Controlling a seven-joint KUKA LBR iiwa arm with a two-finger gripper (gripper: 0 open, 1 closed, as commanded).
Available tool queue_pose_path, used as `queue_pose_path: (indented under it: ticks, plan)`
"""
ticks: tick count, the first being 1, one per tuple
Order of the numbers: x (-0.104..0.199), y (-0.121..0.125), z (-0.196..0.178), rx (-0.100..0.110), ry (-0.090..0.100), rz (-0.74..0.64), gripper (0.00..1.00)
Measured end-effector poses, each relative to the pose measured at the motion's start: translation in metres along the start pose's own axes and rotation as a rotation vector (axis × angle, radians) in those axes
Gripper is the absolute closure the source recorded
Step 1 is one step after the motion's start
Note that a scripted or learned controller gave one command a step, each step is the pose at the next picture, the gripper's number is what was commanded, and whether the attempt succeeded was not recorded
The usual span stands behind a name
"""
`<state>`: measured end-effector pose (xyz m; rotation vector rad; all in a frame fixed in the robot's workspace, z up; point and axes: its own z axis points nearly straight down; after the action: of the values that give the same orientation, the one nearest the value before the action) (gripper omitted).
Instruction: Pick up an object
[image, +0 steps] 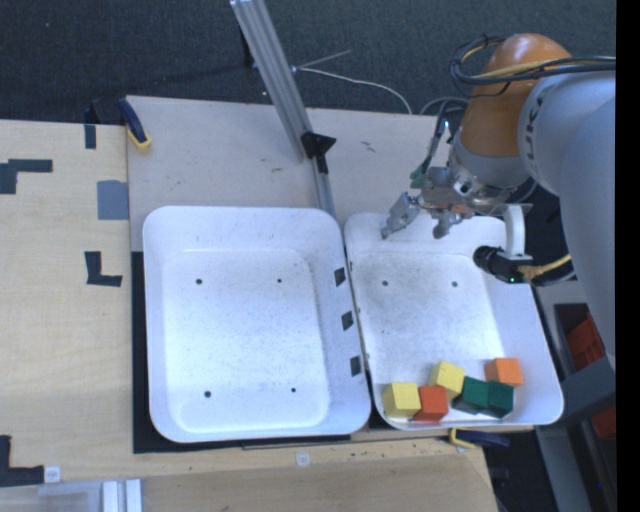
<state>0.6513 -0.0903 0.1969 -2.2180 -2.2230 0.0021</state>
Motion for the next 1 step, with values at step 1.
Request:
queue_pose_path:
  ticks: [1]
  plan:
    - [-0.0713,-0.0771,0.0327,0.007,-0.003,0.01,0.0]
